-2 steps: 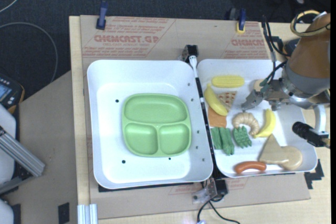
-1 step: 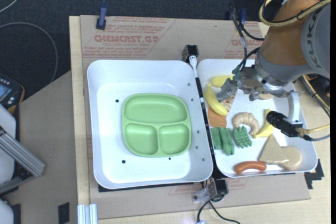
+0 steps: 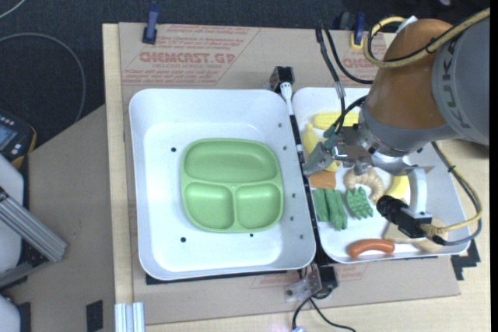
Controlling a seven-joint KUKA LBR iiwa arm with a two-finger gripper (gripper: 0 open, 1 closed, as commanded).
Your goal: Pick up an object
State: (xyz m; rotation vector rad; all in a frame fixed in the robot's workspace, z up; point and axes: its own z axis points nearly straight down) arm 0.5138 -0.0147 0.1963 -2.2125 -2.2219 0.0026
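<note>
I count two white bins: left bin [image 3: 148, 167] holds one smooth green three-compartment plate [image 3: 232, 184]. Right bin [image 3: 334, 249] holds toy food: green bean pods [image 3: 331, 206] by its left wall, glossy sausage [image 3: 371, 247] at its near edge. Gripper [image 3: 336, 154] sits over the right bin's left side; can't tell jaw state.

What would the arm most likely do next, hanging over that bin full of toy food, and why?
Probably lower a little straight down. The tool hangs over the left part of the right bin, above the pile of toy food, with an orange piece and green beans just below it. Nothing is visibly held in it, so it has to get down among the pieces first.
</note>
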